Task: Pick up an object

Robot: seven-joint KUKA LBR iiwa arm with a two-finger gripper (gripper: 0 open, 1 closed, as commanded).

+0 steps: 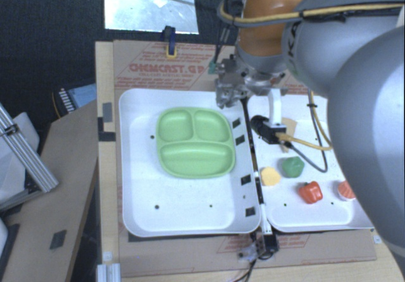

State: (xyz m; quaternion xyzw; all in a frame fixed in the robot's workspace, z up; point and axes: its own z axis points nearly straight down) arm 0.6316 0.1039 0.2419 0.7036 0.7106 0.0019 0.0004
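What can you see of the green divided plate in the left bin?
The green divided plate is pale green, looks like matte plastic, and has a rounded-rectangle outline. Raised ridges split it into three compartments: two smaller ones on the far side and one long one on the near side. All three look bare. It lies flat and right side up on the floor of the left bin, roughly central, a little toward the far right. It stands apart from the bin's walls; nothing but the bin floor touches it.

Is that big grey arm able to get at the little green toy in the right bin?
Probably yes: the green toy lies uncovered in the right bin, with the end effector hovering nearby and nothing between them.
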